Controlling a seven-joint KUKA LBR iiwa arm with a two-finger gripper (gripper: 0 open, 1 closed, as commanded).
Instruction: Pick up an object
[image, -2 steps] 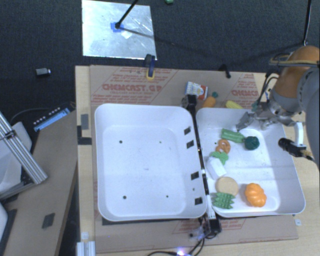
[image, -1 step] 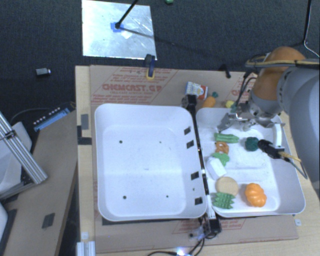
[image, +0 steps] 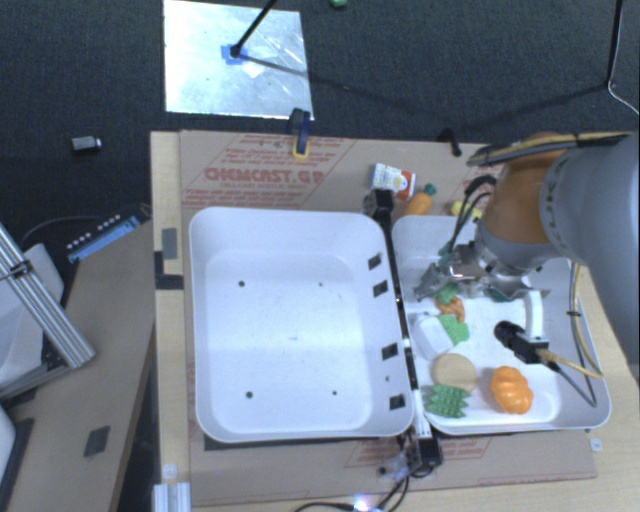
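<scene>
My gripper (image: 437, 284) hangs low over the left part of the right bin (image: 580, 395), reaching in from the right. Just below it lies a small orange piece (image: 451, 306), partly hidden by the gripper; I cannot tell whether they touch. Beneath that sit a green block (image: 456, 330) and a white block (image: 433, 336). Nearer the front lie a beige round object (image: 454, 371), a green ridged object (image: 446, 401) and an orange pumpkin-shaped object (image: 511, 389).
The left bin (image: 215, 240) stands beside the right one, with a black-clipped divider edge (image: 398, 310) between them. Behind the bins, a white and orange item (image: 391, 178) and a small orange item (image: 420, 203) lie on the cardboard.
</scene>
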